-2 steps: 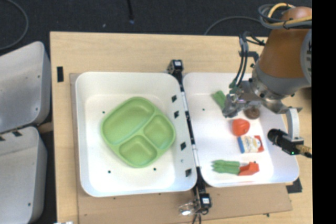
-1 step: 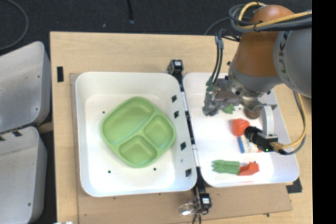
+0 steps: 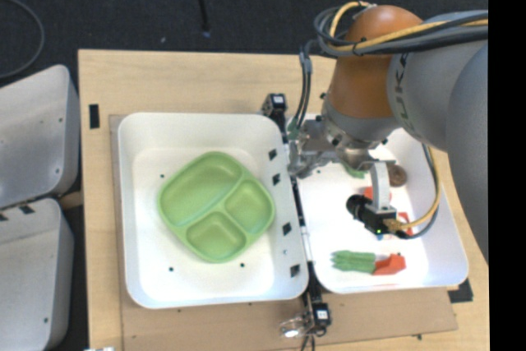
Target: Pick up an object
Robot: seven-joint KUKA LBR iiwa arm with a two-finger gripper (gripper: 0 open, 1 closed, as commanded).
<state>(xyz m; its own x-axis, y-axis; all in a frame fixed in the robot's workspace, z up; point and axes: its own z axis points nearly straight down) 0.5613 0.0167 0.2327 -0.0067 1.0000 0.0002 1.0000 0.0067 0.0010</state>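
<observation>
The wooden worktop [image 3: 189, 66] carries two shallow white bins set side by side, their inner walls touching along a seam just left of the gripper [image 3: 322, 154].

The left bin [image 3: 144, 275] lies well to the left of the gripper. In it is one thing, a green plate [image 3: 216, 205] with three compartments, one long and two smaller. It lies flat, turned at a slant, near the middle of the bin floor. Its right edge is near the seam, below and left of the gripper, and apart from it.

The gripper hangs low over the upper left corner of the right bin [image 3: 436, 263], close to the seam. The wrist and its orange band [image 3: 370, 70] cover it from above, so I cannot tell whether it is spread or pressed together, and nothing can be seen held in it.

The right bin holds several small things. A small green bit [image 3: 355, 172] peeks out from under the wrist, just right of the gripper. Farther right, a round brown thing [image 3: 398, 174] lies near the bin's right wall. Below and to the right of the gripper, near the bin's front wall, a long green piece [image 3: 353, 260] lies flat on its side, and an orange piece [image 3: 391, 265] touches its right end. Both are well apart from the gripper.

The grey arm [image 3: 448, 86] comes in from the right above the right bin's upper half.
</observation>
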